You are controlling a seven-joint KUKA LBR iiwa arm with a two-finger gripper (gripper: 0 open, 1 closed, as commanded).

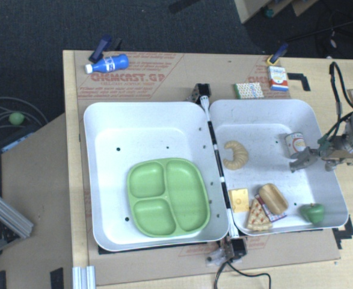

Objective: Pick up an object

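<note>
The gripper (301, 159) enters from the right edge of the view and hangs over the right side of the right bin (255, 110); whether it is released or clenched cannot be determined, and no object is seen gripped in it. A small can (294, 142) with a red and white label lies just above and slightly left of the gripper, close to it and possibly touching; contact cannot be confirmed. A croissant (236, 153) lies well to the left of the gripper, on the floor of the same bin near the divider between the two bins. Below and to the left of the gripper sit a bread roll (273, 198), a slice of pizza (258, 217) just beside and partly under the roll, and a yellow block (239, 200) to the left of both. A green pepper (312, 212) rests below the gripper, near the lower right corner of the bin. The left bin (104, 179), far to the left of the gripper, holds a green divided plate (167, 196) with three compartments. On the counter (158, 71) beyond the bins, above and left of the gripper, lie a small patterned card (249, 90) and a small carton (278, 79); a blue and white bottle (107, 64) lies far to the upper left.
</note>
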